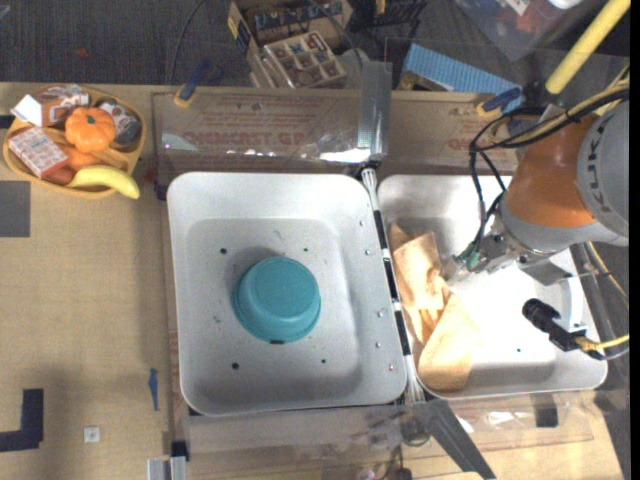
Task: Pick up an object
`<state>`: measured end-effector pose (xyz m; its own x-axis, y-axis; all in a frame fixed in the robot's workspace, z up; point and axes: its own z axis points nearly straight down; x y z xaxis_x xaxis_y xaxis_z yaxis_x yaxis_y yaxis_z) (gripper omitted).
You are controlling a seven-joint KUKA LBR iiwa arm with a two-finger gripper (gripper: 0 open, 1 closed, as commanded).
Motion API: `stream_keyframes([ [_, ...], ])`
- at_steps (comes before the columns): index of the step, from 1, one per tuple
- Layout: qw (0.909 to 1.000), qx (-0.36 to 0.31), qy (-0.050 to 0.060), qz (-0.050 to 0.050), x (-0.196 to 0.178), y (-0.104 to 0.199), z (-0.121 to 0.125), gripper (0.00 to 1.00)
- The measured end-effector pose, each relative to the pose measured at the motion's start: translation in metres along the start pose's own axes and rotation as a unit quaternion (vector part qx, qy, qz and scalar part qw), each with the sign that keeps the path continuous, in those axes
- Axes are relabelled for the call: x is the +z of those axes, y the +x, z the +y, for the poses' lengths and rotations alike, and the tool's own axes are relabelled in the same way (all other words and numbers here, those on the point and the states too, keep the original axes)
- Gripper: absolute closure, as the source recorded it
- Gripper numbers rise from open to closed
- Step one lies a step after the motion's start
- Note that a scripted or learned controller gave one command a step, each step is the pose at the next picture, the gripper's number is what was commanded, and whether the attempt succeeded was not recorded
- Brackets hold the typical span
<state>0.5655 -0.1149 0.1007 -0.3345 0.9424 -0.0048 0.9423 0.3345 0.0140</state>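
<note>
bins [200, 218]: looking smooth white plastic, slightly glossy | bowl [278, 298]: teal, appearing matt plastic | table [80, 308]: showing matt wood-like surface | tan pieces [448, 343] beside gripper [468, 260]: looking matt, bread-like

Even, fairly bright light falls from overhead. The left bin [190, 218] glows near-white along its rim, its floor a duller grey. A soft shadow rings the teal bowl [278, 299]. The clear plastic sheet [270, 128] behind the bins shows pale glare. The picture is slightly soft and grainy; the floor [100, 18] beyond is dim.
</note>
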Motion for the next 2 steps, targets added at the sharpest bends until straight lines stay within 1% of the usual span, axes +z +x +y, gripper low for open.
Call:
stream_keyframes([
  [1,1.0000,0.000,0.000,0.000,0.000,0.000,0.000,0.00],
  [2,0.9999,-0.012,0.003,-0.001,0.012,-0.007,0.046,0.00],
])
